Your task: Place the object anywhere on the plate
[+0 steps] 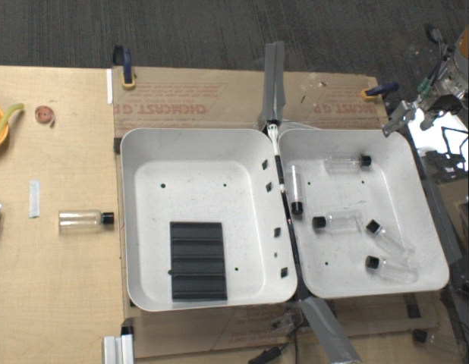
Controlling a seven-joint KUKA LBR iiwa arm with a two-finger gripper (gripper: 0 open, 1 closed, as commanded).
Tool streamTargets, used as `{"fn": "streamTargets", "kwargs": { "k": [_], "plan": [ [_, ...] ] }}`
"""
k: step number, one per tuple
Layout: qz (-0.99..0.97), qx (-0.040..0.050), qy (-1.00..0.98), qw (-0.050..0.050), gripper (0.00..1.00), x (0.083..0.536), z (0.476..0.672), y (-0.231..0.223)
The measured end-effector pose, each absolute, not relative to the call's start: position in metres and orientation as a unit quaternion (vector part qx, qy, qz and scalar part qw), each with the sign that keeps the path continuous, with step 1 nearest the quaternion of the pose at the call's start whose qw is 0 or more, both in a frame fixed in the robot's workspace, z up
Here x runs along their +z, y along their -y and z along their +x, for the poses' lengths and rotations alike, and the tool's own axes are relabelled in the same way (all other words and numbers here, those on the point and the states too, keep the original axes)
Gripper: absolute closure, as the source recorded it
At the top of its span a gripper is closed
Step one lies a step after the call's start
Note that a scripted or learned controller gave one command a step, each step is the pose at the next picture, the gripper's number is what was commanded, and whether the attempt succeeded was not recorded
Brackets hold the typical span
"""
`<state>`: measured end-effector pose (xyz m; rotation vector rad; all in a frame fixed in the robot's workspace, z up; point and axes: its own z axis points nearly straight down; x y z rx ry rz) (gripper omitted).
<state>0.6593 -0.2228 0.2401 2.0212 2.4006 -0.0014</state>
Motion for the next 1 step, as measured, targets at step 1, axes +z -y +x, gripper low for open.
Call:
{"fn": "streamTargets", "kwargs": {
  "k": [1],
  "plan": [
    [0.572,-0.001,-0.82,0.0,0.0,0.3682,0.6595,0.2218]
  ]
}}
